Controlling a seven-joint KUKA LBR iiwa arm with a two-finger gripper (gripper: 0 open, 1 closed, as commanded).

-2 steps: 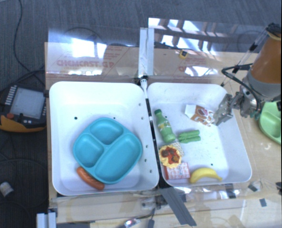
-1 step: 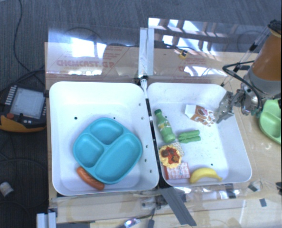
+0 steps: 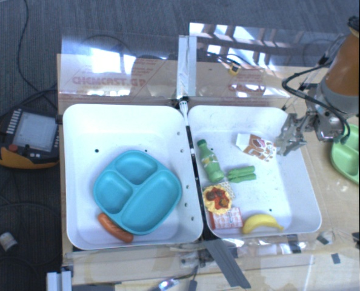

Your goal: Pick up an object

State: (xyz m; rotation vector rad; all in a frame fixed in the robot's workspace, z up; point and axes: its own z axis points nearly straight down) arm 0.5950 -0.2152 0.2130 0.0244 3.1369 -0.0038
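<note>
Gripper [image 3: 291, 139] over far right side of right bin [image 3: 307, 193], fingers slightly apart, nothing between them. Fingertips just right of small printed packet [image 3: 257, 147], contact unclear. In same bin: green bottle [image 3: 211, 162] lying near left wall, green pea pod [image 3: 241, 174] beside it, red-yellow snack packet [image 3: 219, 199] nearer, banana [image 3: 262, 224] at near edge. Left bin [image 3: 83, 126]: blue divided plate [image 3: 137, 191], sausage [image 3: 114, 228] tucked at its near-left edge. Handheld pendant [image 3: 25, 138] on floor, far left.
</note>
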